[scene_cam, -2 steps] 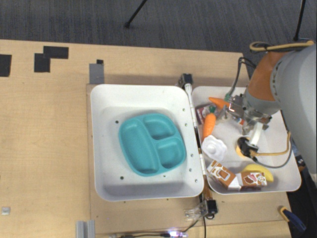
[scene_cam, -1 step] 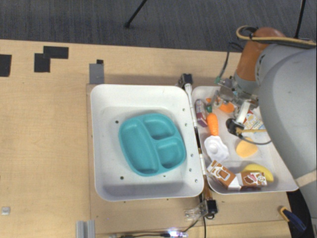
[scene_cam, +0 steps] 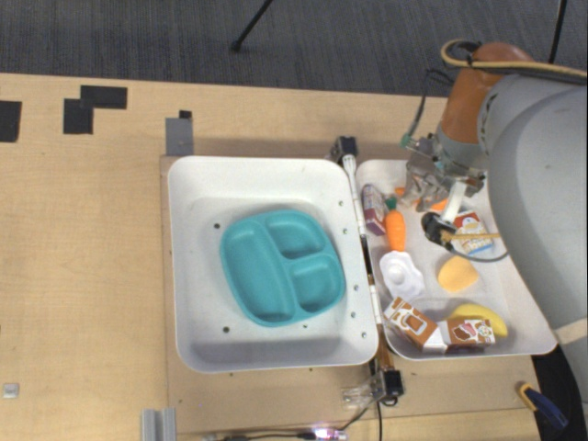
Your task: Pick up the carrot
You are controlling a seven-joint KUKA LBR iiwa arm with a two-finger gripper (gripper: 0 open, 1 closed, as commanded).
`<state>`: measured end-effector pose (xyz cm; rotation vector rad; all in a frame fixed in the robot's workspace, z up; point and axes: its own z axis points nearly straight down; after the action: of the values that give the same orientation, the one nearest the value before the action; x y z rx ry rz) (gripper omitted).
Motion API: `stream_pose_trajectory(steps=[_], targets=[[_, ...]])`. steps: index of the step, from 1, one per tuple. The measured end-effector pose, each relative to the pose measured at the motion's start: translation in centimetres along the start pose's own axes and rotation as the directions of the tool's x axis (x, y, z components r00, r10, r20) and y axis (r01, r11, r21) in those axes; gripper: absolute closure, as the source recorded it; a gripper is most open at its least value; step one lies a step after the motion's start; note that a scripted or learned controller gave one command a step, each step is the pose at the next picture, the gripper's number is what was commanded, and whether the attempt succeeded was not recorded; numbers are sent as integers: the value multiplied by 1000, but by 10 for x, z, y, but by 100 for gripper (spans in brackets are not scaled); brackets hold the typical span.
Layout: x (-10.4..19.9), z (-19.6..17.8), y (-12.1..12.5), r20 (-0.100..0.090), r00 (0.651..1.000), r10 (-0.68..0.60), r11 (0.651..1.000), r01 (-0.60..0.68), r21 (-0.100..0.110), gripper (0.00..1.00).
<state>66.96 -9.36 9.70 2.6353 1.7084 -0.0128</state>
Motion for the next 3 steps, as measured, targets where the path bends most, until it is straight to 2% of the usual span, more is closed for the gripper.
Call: stream_pose_trajectory(steps=[1,2,3], targets=[[0,1,0,0,1000,-3,1000,3,0,0],[-29,11,-83,-9,998,62,998,-62,-4,0],[-44,11,-115,-13,943,332,943,-333,-5,0]])
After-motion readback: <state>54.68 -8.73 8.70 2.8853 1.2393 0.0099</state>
